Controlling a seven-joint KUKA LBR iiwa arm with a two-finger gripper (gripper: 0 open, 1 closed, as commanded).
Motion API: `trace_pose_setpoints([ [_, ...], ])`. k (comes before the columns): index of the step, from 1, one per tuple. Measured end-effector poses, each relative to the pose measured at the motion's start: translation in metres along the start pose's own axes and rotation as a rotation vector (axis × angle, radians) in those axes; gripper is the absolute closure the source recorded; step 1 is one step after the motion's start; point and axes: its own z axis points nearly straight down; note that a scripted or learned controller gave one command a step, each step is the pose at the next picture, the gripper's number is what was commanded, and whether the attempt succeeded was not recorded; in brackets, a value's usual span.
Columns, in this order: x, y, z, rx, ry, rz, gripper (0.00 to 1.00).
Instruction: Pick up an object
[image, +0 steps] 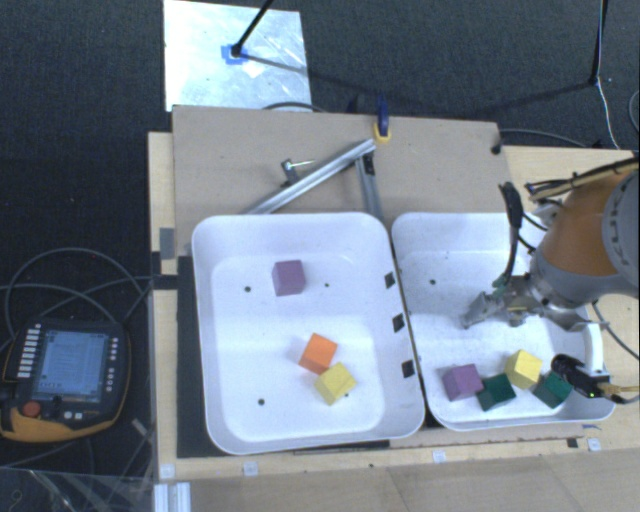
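Observation:
My gripper (492, 306) hangs low over the middle of the right bin (440, 250), below the arm's orange band. It stands apart from the blocks in front of it. Along that bin's front wall lie a purple cube (462, 381), a dark green cube (495, 391), a yellow cube (523, 368) and a second green cube (551, 388). The left bin (225, 300) holds a purple cube (288, 277) toward the back, with an orange cube (318, 352) and a yellow cube (335, 383) touching each other near the front.
A metal bar (315, 178) lies slantwise on the brown board behind the bins. A teach pendant (62, 375) with its cable rests on the floor at the left. Black cables run along the arm at the right.

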Motion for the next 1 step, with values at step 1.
trace_pose_setpoints([
  [1, -0.0007, 0.0021, -0.0140, -0.008, -0.002, -0.002, 1.00],
])
